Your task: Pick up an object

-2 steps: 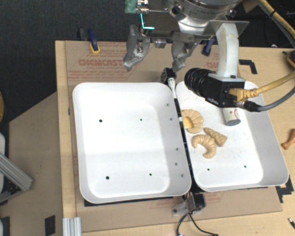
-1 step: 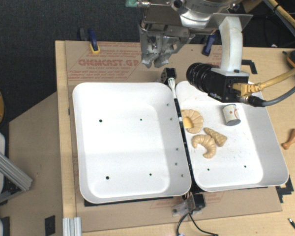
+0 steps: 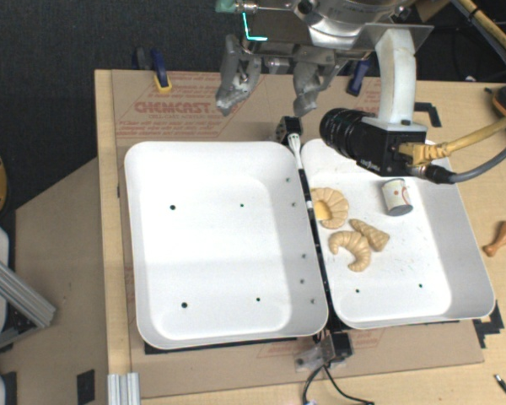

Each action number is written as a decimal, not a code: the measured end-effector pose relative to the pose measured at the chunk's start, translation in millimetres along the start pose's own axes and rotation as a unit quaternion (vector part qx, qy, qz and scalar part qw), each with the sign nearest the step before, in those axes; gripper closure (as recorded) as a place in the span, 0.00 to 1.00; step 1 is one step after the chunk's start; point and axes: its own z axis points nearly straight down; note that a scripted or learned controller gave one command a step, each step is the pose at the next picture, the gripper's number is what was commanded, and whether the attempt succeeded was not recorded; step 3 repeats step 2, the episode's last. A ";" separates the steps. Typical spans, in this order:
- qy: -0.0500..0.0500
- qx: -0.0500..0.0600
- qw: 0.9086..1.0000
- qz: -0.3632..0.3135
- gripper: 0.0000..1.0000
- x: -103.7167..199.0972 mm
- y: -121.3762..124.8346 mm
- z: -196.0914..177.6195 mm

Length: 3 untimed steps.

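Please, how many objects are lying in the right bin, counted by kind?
Croissants: 2, one near the divider, one below it.
Small grey cylinder: 1.
Total in the right bin: 3.

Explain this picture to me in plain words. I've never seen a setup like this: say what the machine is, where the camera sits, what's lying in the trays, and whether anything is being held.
The camera is fixed above a bench and looks down at a slant. The grey machine at the top is a robot arm; its gripper ends in two fingers, which stand apart with nothing between them, so it holds nothing. It hangs above the far edge of the bench, near the seam between two shallow white trays. The left bin and the right bin sit side by side on a cardboard sheet. In the right bin lie two pale croissant-shaped pieces, a round pastry-like piece near the divider, and a small grey cylinder. A black device with cables reaches over that bin's far corner.
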 end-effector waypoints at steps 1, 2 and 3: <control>0.001 -0.002 1.000 -0.001 1.00 0.8 0.3 -10.9; 0.001 -0.001 1.000 0.000 0.00 0.7 0.3 -10.5; 0.001 -0.001 1.000 0.000 0.00 0.7 0.3 -10.5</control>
